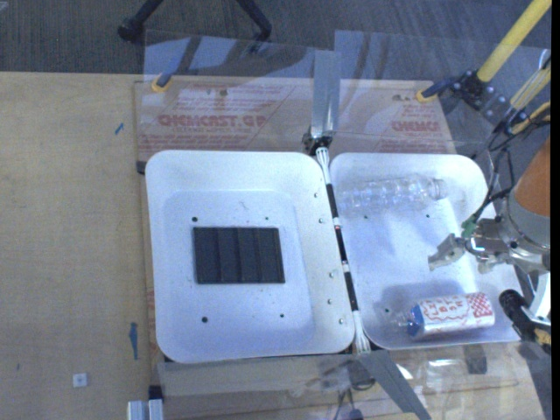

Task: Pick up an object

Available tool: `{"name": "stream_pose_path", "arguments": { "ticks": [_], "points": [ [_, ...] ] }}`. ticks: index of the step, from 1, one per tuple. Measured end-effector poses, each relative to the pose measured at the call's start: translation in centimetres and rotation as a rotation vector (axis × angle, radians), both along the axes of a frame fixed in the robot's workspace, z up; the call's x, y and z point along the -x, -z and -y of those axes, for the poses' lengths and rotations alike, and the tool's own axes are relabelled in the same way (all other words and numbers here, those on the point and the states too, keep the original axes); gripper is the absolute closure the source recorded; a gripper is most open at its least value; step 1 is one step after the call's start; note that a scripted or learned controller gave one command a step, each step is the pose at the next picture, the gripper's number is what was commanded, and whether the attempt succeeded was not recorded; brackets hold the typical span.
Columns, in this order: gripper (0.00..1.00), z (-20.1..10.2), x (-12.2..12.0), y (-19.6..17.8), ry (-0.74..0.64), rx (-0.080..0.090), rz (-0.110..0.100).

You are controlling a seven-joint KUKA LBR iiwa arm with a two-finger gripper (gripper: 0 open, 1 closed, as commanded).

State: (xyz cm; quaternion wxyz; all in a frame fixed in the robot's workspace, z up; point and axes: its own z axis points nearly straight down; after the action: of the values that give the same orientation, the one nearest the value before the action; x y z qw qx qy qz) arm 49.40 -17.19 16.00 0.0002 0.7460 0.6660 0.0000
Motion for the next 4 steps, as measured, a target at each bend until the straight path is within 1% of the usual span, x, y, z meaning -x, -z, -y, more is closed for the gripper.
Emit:
{"name": "stream_pose_path", "arguments": {
  "ticks": [1, 2, 3, 4],
  "points": [
    [0.0, -3.3, 0.9, 7.2, -0.075, 0.002, 0.008],
    [0.0, 1.7, -1.1, 5.1, 0.059, 0.001, 0.001],
    [0.0, -3.1, 1.3, 7.2, 0.004, 0.003, 0.007],
    [0.0, 0.7, -0.9, 5.2, 0.043, 0.001, 0.0]
  ]
}}
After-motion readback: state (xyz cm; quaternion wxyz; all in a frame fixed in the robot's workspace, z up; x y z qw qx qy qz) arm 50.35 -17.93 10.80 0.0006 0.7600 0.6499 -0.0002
